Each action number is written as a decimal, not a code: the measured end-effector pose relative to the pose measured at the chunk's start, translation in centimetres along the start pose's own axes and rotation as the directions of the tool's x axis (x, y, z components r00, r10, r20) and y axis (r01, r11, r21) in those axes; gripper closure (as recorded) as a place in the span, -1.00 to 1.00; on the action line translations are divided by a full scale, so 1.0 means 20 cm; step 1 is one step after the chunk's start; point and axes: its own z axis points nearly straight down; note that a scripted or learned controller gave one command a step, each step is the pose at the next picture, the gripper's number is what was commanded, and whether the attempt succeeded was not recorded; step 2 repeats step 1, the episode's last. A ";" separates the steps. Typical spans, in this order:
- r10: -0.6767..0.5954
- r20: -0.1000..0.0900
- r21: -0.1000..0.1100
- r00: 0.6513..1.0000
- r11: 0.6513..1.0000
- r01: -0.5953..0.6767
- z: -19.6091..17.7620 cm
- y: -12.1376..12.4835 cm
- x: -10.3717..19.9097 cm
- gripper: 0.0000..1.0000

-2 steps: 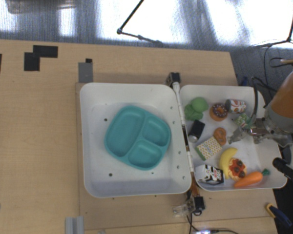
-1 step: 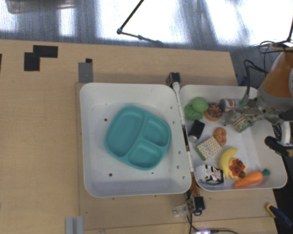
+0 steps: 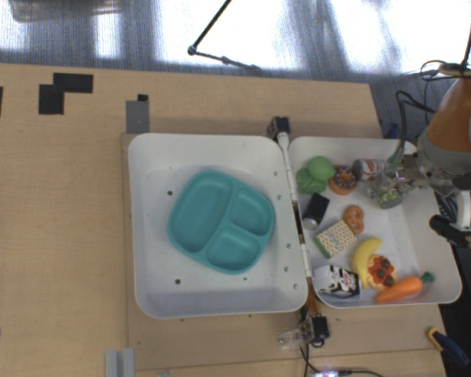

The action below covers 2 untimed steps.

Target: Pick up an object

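The bench [image 3: 55, 234] is pale wood with black tape marks at its far left; behind it the floor is grey and shiny with window light. The left bin [image 3: 153, 285] holds a teal divided plate [image 3: 222, 221]. The right bin [image 3: 439, 293] holds the objects to pick — a green plush [image 3: 315, 174], a pretzel [image 3: 353, 217], a cracker [image 3: 335, 238], a banana [image 3: 364, 257], a carrot [image 3: 400, 288], a black-and-white carton [image 3: 339, 280]. Its print is too small to read. The gripper [image 3: 389, 187] is low at the far side of this bin; perhaps it touches something green, but I cannot tell if the fingers are spread or pressed together.
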 end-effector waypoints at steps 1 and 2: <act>0.002 -0.002 0.007 1.000 1.000 -0.002 -0.56 -0.14 0.17 1.00; 0.002 -0.002 0.007 1.000 1.000 -0.002 -0.56 -0.14 0.17 1.00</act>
